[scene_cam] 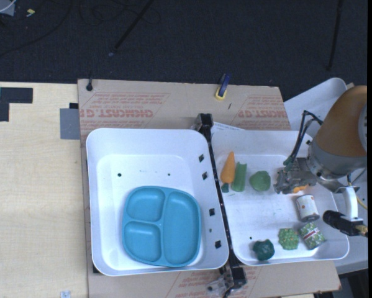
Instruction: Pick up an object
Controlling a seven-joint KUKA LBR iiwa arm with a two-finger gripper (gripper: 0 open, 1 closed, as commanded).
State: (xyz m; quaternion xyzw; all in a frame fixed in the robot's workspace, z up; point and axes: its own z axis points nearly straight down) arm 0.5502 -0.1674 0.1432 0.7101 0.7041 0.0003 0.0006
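Dark carpet with loose cables runs behind a pale wooden bench [30,197], on which a flattened cardboard sheet [173,107] lies under two shallow white bins. Red print on the cardboard sits upside down and mirrored from this angle; it cannot be read with any confidence. A blue and yellow clamp [223,87] grips the far edge of the cardboard.

Reaching in from the right, the grey arm with its orange band [347,126] brings the gripper [289,182] low over the right bin [260,151], close to its floor. Its fingertips are a dark cluster and whether they are spread or pressed together cannot be told; nothing can be made out between them.

Just left of the gripper lies a round green object [259,181], close to it, though contact cannot be judged. Further left sit a green upright piece [240,177] and an orange carrot-shaped toy [228,167], touching each other. Just below and to the right of the gripper lies a small white cylinder with a red label [307,207]; its writing is too small to read. Further toward the near rim are a green and white packet [312,234], a bumpy light green lump [289,238] and a dark teal ball [263,249].

Well to the left of the gripper, the left bin [111,148] holds a blue divided plate [161,225] with three compartments.
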